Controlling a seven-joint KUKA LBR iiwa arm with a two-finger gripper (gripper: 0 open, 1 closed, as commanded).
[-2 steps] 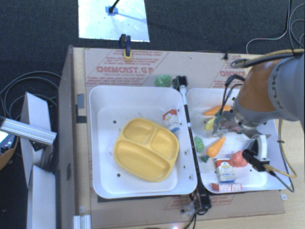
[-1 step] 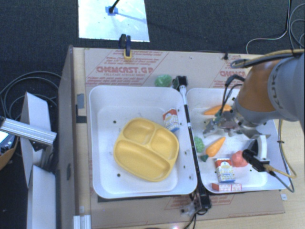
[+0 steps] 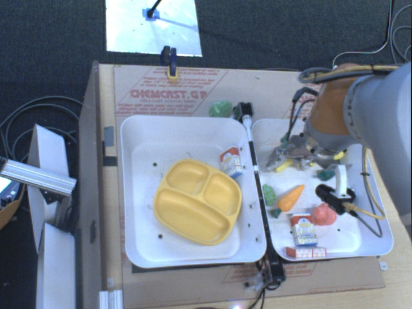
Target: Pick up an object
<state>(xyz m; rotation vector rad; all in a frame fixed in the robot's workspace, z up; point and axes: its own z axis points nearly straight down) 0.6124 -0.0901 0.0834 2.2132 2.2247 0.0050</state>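
So the arm (image 3: 360, 108) is reaching in over the right bin (image 3: 373, 240) and the gripper (image 3: 286, 158) is down low near that bin's back-left corner, close to the divider between the two bins. Honestly can't tell if the gripper is spread or squeezed, it's a dark tangle of metal from this angle, and there's a yellowish bit right at it that could be a toy or part of the tool, too small to call. I don't see anything clearly held, so I'd judge the pick as not done yet, more like it's at the descend or grab stage. Candidates: the orange carrot (image 3: 291, 196) sits just in front of the gripper, a small green piece (image 3: 268, 195) is beside the carrot, a pink-red lump (image 3: 325, 214) is further toward the front, and a little carton (image 3: 304, 230) is in front of that. Off to the gripper's other side, across the divider in the left bin (image 3: 138, 172), there's a second small carton (image 3: 231, 161) and a yellow divided plate (image 3: 197, 201). What's left: close on something and lift it clear.
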